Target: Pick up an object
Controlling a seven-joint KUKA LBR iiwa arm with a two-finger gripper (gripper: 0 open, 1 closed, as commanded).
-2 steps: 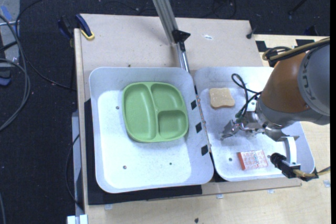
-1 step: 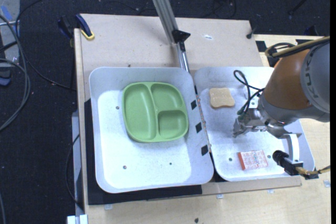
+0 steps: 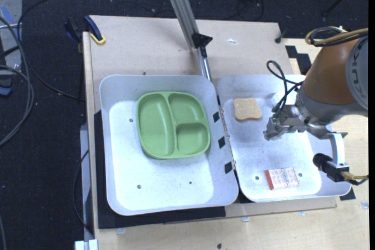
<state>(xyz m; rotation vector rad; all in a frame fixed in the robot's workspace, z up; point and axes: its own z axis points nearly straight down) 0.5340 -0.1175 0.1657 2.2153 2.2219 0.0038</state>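
A tan slice of toast (image 3: 247,109) lies at the far left of the right bin (image 3: 258,152). A small red-and-white packet (image 3: 282,177) rests near that bin's front edge. My gripper (image 3: 273,131) hangs over the middle of the right bin, to the right of and a little nearer than the toast, above the packet in the view. Nothing shows between its fingers. A green divided plate (image 3: 174,125) sits in the left bin (image 3: 123,173).
The arm's orange band and grey wrist (image 3: 331,82) cover the right bin's right side. A slanted metal pole (image 3: 183,6) crosses the bench's far part down to the gap between the bins. Black clips (image 3: 222,140) line the bins' shared edge.
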